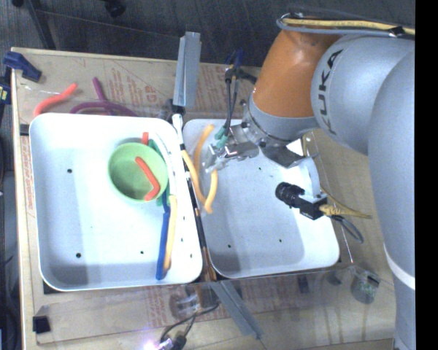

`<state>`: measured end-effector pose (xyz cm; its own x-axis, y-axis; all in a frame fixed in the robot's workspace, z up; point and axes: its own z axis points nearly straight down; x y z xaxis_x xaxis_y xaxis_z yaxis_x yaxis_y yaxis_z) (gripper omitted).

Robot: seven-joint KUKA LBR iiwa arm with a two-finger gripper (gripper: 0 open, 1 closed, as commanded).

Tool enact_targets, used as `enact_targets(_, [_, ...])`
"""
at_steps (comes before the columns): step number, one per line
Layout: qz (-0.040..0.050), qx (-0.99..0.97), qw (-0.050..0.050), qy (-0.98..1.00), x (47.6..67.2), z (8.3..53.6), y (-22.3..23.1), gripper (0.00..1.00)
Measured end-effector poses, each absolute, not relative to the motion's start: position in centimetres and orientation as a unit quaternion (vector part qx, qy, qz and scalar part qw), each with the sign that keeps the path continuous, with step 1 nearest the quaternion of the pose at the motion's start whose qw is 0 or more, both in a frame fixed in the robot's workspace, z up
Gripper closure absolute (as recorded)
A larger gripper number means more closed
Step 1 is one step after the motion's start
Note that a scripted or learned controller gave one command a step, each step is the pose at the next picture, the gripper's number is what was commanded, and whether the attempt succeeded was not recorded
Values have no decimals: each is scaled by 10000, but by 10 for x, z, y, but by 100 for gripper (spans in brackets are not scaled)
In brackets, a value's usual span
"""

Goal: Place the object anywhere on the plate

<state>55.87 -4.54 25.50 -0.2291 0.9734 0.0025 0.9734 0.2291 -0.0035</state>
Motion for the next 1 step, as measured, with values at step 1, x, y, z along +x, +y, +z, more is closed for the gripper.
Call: enact_targets(1, [5,-6209,20,-7839,559,255,-45,0])
